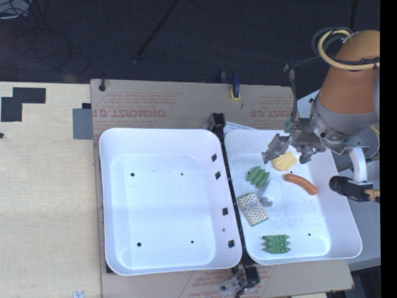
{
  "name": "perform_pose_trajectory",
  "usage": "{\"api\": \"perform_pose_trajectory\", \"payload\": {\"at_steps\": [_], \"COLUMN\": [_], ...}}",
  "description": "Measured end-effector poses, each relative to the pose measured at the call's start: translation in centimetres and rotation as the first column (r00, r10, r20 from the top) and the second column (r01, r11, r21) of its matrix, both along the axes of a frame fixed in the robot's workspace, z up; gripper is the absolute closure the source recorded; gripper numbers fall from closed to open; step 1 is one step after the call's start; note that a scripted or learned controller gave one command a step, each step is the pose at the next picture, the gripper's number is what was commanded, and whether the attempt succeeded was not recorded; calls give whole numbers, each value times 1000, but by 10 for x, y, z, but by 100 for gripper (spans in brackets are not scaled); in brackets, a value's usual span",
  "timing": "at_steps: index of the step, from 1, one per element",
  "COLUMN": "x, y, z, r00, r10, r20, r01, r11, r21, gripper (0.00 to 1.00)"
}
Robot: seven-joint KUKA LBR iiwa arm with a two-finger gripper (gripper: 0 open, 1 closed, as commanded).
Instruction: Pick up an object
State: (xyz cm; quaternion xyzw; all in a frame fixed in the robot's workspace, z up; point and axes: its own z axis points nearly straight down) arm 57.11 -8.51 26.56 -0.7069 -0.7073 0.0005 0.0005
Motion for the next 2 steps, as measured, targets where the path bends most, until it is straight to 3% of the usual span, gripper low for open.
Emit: {"api": "perform_pose_trajectory", "payload": {"at_steps": [1, 2], "x": [-55, -14], "y": [-39, -37], "z": [210, -17], "r00": [1000, 1000], "r10": [-3, 1], "r20": [18, -17], "r01": [3, 0], "r11": [1000, 1000], "r21": [-4, 4], "gripper": [0, 0]}}
